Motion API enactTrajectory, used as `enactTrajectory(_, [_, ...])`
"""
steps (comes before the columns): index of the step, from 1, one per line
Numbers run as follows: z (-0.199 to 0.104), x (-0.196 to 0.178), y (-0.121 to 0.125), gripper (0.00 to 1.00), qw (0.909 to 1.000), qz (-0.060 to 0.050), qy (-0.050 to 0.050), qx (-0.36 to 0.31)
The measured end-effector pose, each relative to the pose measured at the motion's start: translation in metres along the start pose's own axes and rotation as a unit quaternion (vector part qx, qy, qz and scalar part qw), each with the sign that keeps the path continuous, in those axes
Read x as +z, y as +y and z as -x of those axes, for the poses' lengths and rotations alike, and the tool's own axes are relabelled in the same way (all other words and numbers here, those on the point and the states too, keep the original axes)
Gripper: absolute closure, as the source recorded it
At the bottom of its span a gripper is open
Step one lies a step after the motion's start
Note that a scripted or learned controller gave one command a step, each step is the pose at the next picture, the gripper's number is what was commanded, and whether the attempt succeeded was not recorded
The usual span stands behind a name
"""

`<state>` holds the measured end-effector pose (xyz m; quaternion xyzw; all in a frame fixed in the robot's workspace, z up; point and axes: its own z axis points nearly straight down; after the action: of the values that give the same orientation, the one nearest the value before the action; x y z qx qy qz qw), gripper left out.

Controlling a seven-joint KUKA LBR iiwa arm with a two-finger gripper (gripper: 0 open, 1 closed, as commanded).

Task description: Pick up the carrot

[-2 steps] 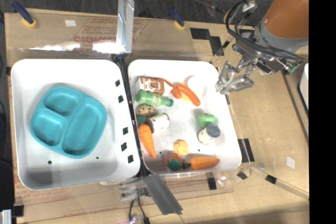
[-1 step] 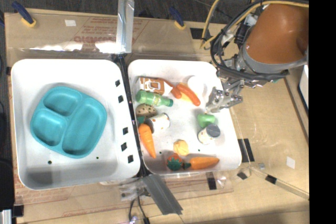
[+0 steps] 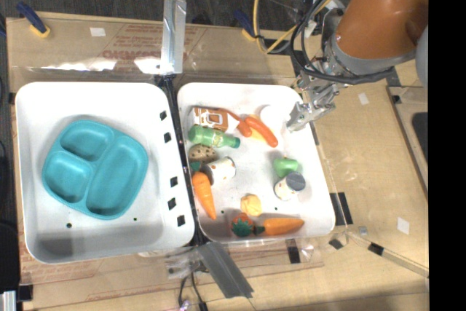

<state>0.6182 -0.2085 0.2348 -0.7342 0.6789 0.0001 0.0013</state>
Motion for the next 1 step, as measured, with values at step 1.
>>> enactTrajectory(1, [0.0263,0.0451,0.0308,1.0,0.9864,0.003,-0.001,-0.164])
